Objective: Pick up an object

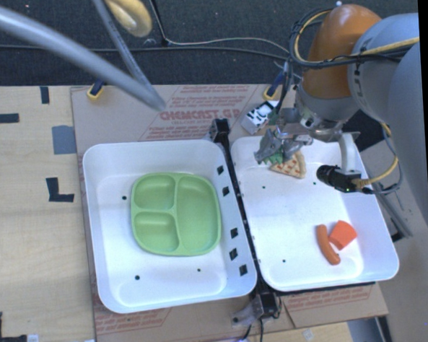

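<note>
Waffle-like tan wedge with a grid pattern point(291, 166) lies at the far edge of the right white bin point(364, 266), directly under the tool point(276, 150) — this looks like the intended pick. Tool is down at that piece and near or touching it, but the view is too crowded to tell how its jaws stand or whether anything is gripped. No lift visible; the piece appears to rest on the bin floor. Orange sausage-shaped piece point(327, 244) and orange block point(343, 233) sit untouched near the front. Green divided plastic tray point(176, 212) occupies the left white bin point(112, 281). Judgement: approach done — grasp and lift remain.
</note>
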